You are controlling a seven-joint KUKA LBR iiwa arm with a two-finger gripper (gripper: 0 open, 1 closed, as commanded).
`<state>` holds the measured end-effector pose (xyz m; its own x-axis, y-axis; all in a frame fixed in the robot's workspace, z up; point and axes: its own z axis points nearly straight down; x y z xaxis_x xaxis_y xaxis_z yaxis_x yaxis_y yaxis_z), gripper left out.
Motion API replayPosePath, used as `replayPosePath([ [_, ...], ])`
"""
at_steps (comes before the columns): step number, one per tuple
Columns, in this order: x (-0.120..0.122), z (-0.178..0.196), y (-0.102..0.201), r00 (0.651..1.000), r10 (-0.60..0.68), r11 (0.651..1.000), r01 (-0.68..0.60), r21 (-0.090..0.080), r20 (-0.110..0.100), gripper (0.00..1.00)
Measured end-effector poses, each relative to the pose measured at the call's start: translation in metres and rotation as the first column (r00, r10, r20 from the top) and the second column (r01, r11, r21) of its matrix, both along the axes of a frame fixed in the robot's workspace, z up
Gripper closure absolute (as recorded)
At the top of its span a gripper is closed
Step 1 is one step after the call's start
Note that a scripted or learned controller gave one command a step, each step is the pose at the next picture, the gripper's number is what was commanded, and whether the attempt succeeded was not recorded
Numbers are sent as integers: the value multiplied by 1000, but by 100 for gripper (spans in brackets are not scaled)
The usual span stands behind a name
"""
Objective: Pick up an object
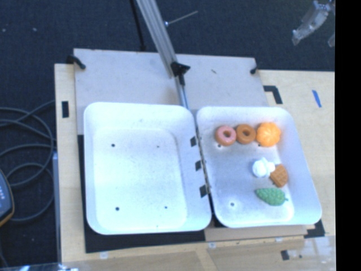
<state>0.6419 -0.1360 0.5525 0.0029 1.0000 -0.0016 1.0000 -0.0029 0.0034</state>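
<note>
The right bin (299, 151) holds several small items. Along its far side sit a pink donut (226, 135), a brown donut (245, 133) and an orange ball (268, 134) in a row. Lower down lie a white lump (262, 167), a brown waffle-like piece (279, 176) touching it, and a green leafy piece (271, 196). My gripper (311, 22) appears as a pale grey blurred shape at the top right, over the dark floor, well beyond the bench and far from every item. Nothing hangs from it.
The left bin (135, 168) lies beside the right one, with clips along the shared edge. A slanted aluminium bar (158, 30) runs down from the top to the bins' back. Black cables (22, 151) lie on the floor at the left.
</note>
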Motion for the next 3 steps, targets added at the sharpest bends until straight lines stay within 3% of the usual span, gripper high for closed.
replayPosePath([
  [1, 0, 9, 1, 1000, 2, 1000, -2, 0, -2, 100],
  [2, -8, -2, -18, 999, 49, 999, -49, 0, -3, 100],
  [3, -12, -67, -83, 1000, -2, 1000, 2, 2, -8, 100],
])
